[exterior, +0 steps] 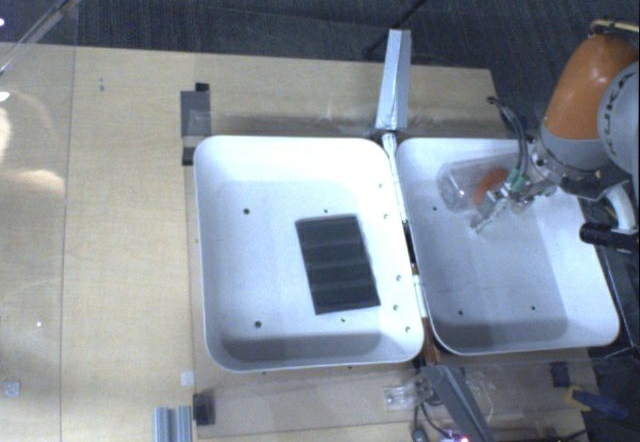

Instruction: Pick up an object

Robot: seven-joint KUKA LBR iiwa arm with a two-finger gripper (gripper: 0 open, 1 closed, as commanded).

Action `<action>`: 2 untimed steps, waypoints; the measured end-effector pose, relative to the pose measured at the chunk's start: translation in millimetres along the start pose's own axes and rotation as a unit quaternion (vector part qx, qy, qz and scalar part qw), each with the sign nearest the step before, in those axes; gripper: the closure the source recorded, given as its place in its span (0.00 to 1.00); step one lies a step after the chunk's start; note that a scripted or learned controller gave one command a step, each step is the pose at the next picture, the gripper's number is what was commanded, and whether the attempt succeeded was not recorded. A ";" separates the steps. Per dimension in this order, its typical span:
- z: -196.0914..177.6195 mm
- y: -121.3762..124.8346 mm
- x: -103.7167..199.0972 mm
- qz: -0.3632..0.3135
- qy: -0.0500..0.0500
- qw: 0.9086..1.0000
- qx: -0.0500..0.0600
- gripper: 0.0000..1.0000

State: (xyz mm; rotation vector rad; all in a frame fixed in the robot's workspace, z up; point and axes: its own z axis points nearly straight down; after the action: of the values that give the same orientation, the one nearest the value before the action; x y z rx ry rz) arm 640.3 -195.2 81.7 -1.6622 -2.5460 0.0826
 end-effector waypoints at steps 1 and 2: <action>-0.1 -1.6 0.4 -0.033 -0.003 0.999 0.002 0.00; -12.5 -2.5 -3.1 -0.034 -0.012 0.999 -0.001 1.00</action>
State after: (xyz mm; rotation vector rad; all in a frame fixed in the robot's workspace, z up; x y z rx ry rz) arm 640.7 -199.1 94.2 -1.5820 -2.6185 0.0941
